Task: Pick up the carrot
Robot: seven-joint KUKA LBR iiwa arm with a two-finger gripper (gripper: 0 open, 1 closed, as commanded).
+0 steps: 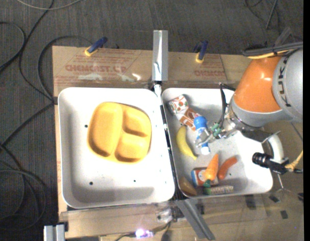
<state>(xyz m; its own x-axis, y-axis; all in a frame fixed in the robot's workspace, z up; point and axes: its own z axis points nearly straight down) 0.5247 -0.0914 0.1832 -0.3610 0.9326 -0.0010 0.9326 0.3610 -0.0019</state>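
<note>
The cardboard sheet (112, 67) bears faded red print, seemingly "CHEMCAST", and the arm (283, 82) shows "KU".

Pincer (218, 131) fingers too small and cluttered to read; arm (268, 92) cut off at right edge.

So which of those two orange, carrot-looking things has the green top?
The left one, the carrot, has green at its lower tip and rests on a small carton. The redder piece to its right shows none.
</note>
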